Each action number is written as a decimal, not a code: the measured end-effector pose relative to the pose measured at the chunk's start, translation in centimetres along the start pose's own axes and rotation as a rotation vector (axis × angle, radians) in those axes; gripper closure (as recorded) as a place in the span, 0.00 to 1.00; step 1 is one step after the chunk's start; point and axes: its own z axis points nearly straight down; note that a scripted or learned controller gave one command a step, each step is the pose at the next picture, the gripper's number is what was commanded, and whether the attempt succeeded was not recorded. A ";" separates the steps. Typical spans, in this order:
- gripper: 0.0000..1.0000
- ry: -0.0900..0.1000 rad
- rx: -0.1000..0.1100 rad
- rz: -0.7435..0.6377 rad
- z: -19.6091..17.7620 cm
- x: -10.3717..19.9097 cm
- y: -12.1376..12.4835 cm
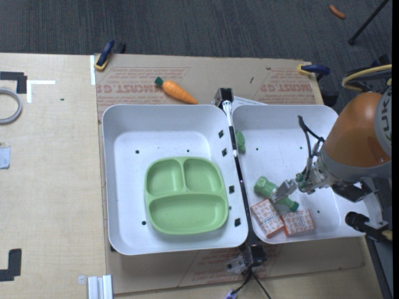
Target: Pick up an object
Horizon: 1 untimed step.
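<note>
White plastic makes up both shallow bins, set side by side on a sheet of brown cardboard (206,80) that covers the wooden bench. The left bin (124,167) holds a single thing — a pale green divided plate (186,195) with three compartments, two small ones toward the back and one wide one toward the front, lying flat near the bin's middle.

The right bin (274,129) holds several small things. A little green piece (240,143) lies close to the wall shared with the left bin, toward the back. Nearer the front sits a green toy (264,187), and just in front of it two red-and-white printed cartons: one carton (266,217) angled beside the shared wall, the other carton (299,222) just to its right, the two touching or nearly so.

The grey arm with its orange band reaches in from the right, and the gripper (288,195) is down inside the right bin, low over the floor, right beside the green toy and just behind the cartons. A bit of green shows at its tip, but whether the jaws are apart or clamped on anything I cannot tell — the view is too small and cluttered there.

Outside the bins, an orange toy carrot (176,91) with a green top lies on the cardboard behind the left bin.
</note>
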 end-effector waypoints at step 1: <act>0.00 -0.001 0.000 0.323 -7.1 1.7 1.7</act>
